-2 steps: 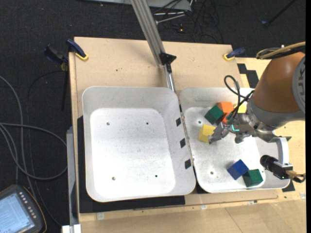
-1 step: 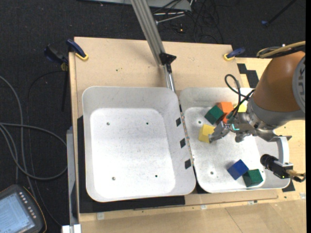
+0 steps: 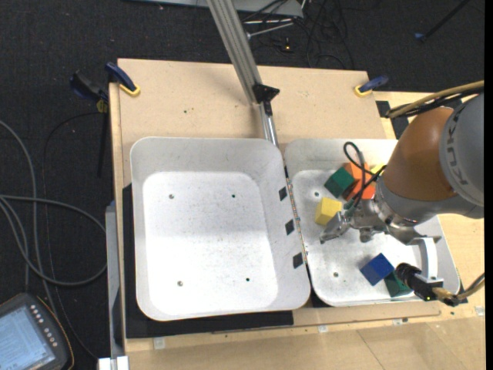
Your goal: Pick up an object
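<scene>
I count two white bins on my bench: the left bin (image 3: 206,226) and the right bin (image 3: 339,280). In the right bin I see one yellow block (image 3: 328,210), one blue block (image 3: 377,269), and two green blocks, one (image 3: 339,182) near the top and one (image 3: 397,285) at the bottom edge beside the blue. One orange piece (image 3: 360,180) shows partly behind my arm. I have one pincer (image 3: 339,228). Three clamps grip the bench's edge: (image 3: 122,79), (image 3: 91,91), (image 3: 371,85).
</scene>
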Robot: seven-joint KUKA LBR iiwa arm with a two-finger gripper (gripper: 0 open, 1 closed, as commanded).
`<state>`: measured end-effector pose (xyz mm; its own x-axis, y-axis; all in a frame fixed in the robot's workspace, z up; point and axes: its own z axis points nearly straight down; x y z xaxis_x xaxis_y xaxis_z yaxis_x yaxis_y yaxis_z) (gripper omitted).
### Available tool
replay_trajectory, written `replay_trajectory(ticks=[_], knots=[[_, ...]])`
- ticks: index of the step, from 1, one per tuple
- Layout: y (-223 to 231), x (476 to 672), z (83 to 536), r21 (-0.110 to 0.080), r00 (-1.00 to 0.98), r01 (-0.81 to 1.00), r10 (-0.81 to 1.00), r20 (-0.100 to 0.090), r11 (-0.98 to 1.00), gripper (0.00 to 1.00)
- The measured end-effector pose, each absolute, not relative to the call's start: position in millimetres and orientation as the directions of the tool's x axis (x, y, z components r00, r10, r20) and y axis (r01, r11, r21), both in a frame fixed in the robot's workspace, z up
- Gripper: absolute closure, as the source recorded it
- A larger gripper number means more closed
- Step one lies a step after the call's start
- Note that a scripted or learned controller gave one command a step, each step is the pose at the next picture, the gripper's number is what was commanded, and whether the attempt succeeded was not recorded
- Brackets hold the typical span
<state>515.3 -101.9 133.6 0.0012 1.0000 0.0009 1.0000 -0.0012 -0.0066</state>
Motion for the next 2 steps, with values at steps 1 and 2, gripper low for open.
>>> replay_trajectory(ticks=[1,2], knots=[[-102,515.2,94,-0.002,0.001,1.0,1.0,0.0,-0.001,0.0],[-102,516.4,105,0.002,0.001,1.0,1.0,0.0,-0.001,1.0]])
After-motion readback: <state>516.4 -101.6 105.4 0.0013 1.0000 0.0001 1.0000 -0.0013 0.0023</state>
